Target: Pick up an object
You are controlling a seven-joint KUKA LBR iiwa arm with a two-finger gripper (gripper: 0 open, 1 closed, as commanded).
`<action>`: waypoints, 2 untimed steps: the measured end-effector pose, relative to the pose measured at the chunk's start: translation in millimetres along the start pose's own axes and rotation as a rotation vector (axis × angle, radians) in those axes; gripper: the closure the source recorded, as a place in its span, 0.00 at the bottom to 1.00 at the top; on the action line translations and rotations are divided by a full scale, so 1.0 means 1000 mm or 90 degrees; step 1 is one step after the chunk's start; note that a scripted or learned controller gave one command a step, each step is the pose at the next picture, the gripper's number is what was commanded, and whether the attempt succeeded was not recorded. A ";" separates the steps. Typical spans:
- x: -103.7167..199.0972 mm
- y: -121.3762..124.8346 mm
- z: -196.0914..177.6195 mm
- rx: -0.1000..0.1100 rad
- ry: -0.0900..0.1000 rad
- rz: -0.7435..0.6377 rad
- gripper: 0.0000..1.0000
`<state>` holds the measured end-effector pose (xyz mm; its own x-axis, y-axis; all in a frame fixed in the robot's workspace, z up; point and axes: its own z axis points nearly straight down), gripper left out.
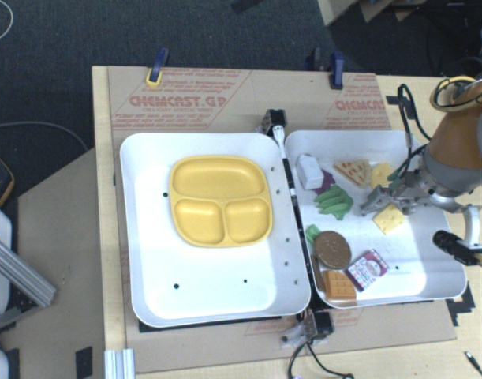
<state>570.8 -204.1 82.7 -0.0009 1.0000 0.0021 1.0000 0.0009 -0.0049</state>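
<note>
Yellow and blocky, the cheese wedge (pixel 388 219) lies in the right bin (pixel 430 279), its long axis slanting up toward the right. Just above-left of it hangs the tool (pixel 385 197); how far open it is cannot be told.

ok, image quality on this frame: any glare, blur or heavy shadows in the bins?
Camera view: lighting even and soft, with faint shadows under the yellow tray in the left bin; white bins bright but not blown out; right bin items slightly soft, small labels unreadable; hand a bit blurred against the clutter.
</note>
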 end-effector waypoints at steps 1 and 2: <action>-0.001 0.001 -0.013 -0.004 -0.001 0.000 1.00; 0.002 -0.003 -0.075 -0.008 -0.003 0.000 1.00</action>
<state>568.3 -201.8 157.8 -0.0007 1.0000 -0.0032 1.0000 0.0007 0.0072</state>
